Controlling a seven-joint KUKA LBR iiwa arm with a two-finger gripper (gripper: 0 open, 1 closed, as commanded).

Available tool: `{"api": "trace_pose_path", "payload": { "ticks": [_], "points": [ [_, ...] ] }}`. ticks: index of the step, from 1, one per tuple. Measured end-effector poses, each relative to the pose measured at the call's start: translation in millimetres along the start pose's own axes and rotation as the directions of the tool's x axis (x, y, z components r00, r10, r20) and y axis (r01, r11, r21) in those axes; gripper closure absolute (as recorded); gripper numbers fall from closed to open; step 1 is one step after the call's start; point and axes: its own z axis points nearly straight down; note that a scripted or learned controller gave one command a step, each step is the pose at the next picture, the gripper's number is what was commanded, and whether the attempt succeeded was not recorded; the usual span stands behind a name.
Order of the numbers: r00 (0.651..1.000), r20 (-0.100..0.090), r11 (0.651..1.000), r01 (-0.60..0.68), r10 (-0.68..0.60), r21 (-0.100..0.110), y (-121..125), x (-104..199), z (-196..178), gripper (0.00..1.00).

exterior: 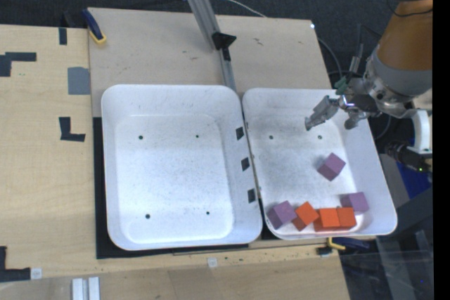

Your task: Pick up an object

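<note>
My gripper (330,117) hovers over the upper right part of the right bin (281,103), its two fingers spread apart and open with nothing between them. A purple cube (331,166) lies alone in the bin, below the gripper. Along the bin's front wall sit a purple block (282,213), an orange block (305,215), a longer orange block (335,219) and another purple block (354,202).
The left bin (169,98) lies beside the right one. A slanted metal pole (200,0) crosses the bench behind the bins. Cables run at the right by the arm (404,46). A blue and yellow tool (93,26) rests at the bench's back left.
</note>
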Motion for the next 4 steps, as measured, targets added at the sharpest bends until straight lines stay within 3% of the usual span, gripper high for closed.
{"api": "trace_pose_path", "payload": {
  "ticks": [1,2,3,4],
  "points": [
    [1.0,0.002,1.0,-0.01,0.01,0.008,-61.9,-70.5,45.1,0.0],
    [1.0,0.0,1.0,-0.001,0.001,0.0,-57.9,-65.4,42.9,0.0],
    [1.0,0.0,1.0,-0.001,0.001,0.007,-16.2,-89.5,186.7,0.0],
    [1.0,-0.001,1.0,0.001,-0.001,0.003,-15.3,-89.0,172.6,1.0]
  ]
}}
